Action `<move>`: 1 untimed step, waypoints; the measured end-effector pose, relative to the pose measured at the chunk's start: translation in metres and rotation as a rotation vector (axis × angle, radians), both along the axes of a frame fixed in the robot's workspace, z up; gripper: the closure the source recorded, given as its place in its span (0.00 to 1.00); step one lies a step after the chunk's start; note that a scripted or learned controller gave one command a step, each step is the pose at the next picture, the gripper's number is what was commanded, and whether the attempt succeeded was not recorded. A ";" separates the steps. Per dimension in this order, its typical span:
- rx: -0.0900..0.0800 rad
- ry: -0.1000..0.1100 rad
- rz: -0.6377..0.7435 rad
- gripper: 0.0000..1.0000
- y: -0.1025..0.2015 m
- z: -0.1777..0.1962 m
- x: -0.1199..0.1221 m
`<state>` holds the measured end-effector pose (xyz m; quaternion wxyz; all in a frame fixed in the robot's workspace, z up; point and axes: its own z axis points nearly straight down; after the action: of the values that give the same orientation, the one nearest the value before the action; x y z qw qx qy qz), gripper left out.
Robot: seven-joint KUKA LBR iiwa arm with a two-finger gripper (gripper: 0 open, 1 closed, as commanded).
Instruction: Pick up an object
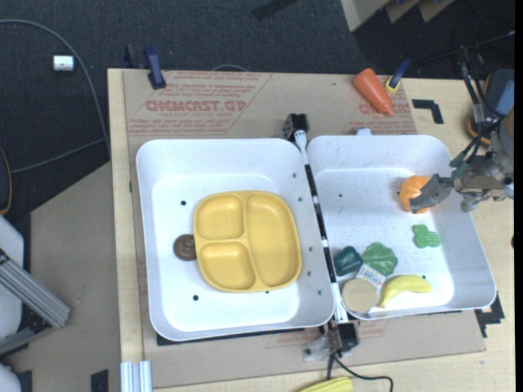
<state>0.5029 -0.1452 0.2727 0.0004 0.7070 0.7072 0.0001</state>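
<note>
Yellow banana (403, 289) lengthwise left-right near front rim of right bin (470, 243)

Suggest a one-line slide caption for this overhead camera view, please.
Gripper at an orange object in the right bin; yellow divided tray in the left bin.

Arm enters from the right (low, near-horizontal), pincer (426, 196) pointing left.

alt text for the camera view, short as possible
The robot's hand reaches from the right beside an orange object in the right bin, which also holds a banana and green toys. The left bin holds a yellow divided plate.
</note>
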 end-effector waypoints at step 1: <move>0.001 0.003 -0.001 0.00 -0.041 -0.096 0.046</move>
<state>0.5488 -0.1860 0.1765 -0.0008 0.7074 0.7068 -0.0006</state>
